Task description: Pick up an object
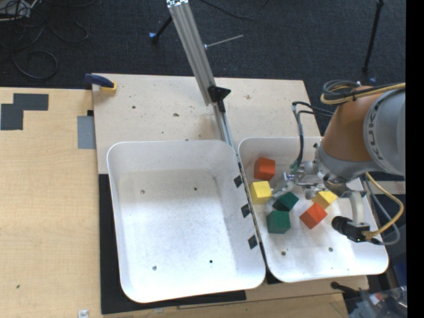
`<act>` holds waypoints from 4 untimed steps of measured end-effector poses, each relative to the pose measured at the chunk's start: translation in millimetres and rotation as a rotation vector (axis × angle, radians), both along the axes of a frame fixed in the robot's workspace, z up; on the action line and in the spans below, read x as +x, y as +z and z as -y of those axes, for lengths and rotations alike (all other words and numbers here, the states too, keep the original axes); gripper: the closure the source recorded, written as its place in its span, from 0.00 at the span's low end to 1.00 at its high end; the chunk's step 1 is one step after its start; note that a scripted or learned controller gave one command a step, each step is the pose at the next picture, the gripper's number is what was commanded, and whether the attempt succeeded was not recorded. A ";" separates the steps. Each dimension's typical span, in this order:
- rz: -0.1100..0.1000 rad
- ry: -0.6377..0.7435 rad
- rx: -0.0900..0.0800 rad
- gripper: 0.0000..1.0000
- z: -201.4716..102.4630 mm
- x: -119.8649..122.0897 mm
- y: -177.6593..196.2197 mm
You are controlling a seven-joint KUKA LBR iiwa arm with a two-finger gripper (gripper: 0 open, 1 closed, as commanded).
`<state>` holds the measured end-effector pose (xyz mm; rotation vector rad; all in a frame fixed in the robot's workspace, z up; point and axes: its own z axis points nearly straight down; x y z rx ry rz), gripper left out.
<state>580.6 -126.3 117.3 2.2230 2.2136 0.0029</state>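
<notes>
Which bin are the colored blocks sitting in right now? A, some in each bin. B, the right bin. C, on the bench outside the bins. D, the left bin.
B: the orange block, yellow block and green blocks all lie inside the right bin, below the arm's end effector.

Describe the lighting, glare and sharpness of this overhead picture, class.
Camera view: even, soft light; the left bin looks bright, nearly washed out on its floor; blocks in the right bin cast faint shadows; the gripper area is slightly soft, fine detail blurred.
</notes>
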 end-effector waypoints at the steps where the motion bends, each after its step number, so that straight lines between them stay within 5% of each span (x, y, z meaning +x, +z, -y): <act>1: -0.009 -0.010 0.003 1.00 1.3 -2.8 5.0; 4: -0.002 0.005 0.001 1.00 9.8 -1.1 144.4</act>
